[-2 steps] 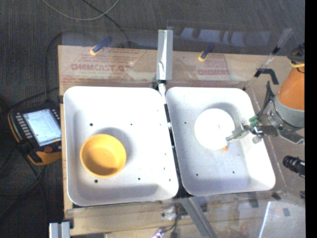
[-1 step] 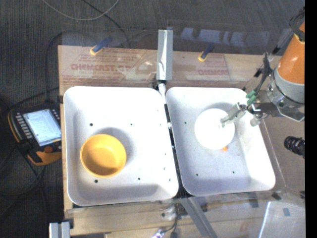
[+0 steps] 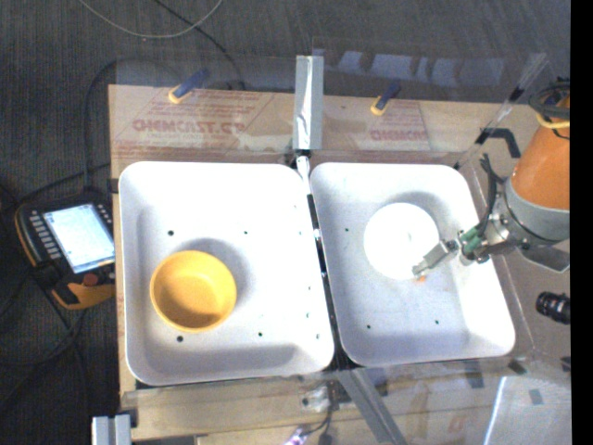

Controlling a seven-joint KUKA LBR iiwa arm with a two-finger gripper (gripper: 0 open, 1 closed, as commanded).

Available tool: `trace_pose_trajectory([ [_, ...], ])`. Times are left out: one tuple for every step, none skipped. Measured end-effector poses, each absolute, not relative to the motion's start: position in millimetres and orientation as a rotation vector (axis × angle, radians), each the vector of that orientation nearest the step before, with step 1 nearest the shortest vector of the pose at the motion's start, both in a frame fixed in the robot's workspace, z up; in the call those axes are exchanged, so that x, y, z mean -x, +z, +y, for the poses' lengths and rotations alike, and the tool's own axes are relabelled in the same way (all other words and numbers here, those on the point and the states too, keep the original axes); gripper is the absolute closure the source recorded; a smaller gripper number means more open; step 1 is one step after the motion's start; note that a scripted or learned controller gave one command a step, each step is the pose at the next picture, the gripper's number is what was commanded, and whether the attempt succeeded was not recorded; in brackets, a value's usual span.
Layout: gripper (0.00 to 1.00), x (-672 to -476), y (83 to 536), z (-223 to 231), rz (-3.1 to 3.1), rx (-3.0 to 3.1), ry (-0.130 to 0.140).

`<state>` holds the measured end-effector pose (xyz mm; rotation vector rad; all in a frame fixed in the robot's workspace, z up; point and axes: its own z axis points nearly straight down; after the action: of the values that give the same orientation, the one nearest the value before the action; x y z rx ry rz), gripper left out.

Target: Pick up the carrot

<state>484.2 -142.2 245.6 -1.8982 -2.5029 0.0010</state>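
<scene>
White right bin bears a tiny orange carrot; whether the fingers are parted is unclear.

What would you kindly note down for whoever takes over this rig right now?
Pincer: low in the right white bin, at the edge of the round white plate; finger state unclear.
Carrot: possibly the tiny orange speck just below the tip; too small to confirm.
Yellow bowl: in the left white bin.
Done: approach. Left: grasp and lift the carrot.
</scene>
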Motion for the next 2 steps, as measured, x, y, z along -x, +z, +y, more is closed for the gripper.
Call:
trace_pose_trajectory([
  [0.0,-484.1,199,-59,-2.462,1.948,0.0],
  [0.0,-512.2,271,-136,-2.351,2.086,0.005],
])
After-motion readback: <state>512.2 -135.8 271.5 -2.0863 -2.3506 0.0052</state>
